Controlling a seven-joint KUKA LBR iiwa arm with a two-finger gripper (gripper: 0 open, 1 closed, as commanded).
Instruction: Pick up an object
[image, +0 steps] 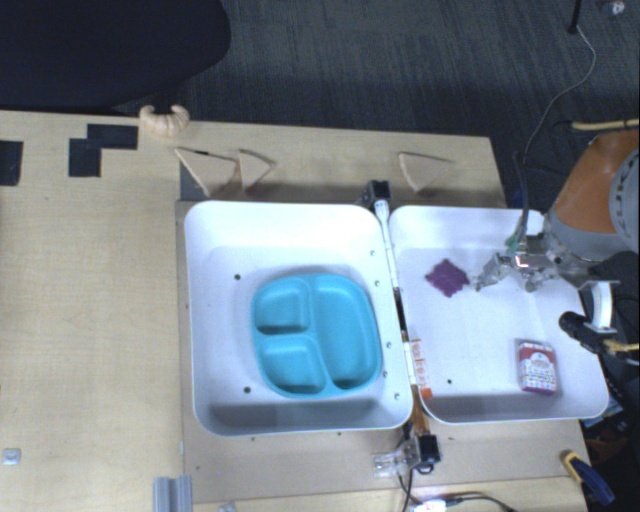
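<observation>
Bench (90, 330) of pale wood spans the view and bears two shallow white bins side by side, divided by a dark strip along their shared edge. Of the two, the left bin (215, 300) holds a blue divided plate (316, 333) with three compartments, lying flat near the bin's middle. Next to it, the right bin (480, 395) holds two small things: a purple object (446, 277) lying flat toward the bin's left part, and a small red and white packet (537, 366) lying nearer the bin's front right corner, well apart from the purple one. From the right the grey arm (600, 215), with its orange band, reaches in over the right bin's far right side. Its gripper (510, 268) hangs over the white floor of the right bin, just to the right of the purple object and apart from it, with a strip of bare floor between them; the red and white packet lies further off, toward the front. Nothing sits between the gripper's fingers, which look spread, though they are small and somewhat blurred. Cables (420, 470) trail at the bench's front edge below the gap between the bins.
</observation>
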